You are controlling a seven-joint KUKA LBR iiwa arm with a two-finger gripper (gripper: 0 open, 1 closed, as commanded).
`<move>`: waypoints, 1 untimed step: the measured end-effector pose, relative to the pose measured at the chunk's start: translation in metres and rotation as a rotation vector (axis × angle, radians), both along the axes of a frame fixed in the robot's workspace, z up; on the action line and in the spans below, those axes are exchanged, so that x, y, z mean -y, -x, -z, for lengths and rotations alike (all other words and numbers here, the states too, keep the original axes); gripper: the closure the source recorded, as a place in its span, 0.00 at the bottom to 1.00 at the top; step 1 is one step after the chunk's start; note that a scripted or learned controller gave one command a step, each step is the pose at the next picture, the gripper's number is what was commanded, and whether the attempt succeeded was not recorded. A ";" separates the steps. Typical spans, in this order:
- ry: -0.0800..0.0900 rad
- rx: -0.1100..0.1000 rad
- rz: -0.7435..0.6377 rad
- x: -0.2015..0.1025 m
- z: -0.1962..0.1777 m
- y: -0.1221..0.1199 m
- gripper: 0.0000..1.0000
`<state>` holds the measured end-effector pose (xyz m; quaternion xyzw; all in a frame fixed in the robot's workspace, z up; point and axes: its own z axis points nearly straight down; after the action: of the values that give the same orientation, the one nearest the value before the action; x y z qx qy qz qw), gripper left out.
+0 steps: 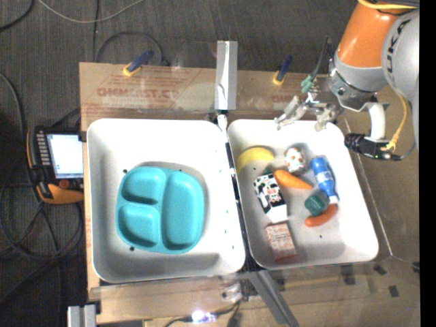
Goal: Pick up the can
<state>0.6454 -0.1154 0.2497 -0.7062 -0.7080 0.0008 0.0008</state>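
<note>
Hovering above the far rim of the right bin (354,182), the gripper (304,114) has its fingers spread wide, with nothing between them. No can is clearly identifiable among the bin's contents: a yellow round item (253,158), a carrot (293,180), a blue bottle (323,176) and cartons. The left bin (102,155) holds a teal tray (162,208).

Robotics lab. Evidence: industrial arm (381,33) at 2 o'clock; two white bins (102,182) clamped on a cardboard-topped desk (150,87); handheld control pendant (58,162) at 9 o'clock; loose cables (61,5) across grey carpet at 11 o'clock.
</note>
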 end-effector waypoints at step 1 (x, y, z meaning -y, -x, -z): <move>0.003 -0.001 0.035 0.055 0.048 0.038 0.00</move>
<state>0.6076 -0.1705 0.2022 -0.7184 -0.6956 0.0021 0.0004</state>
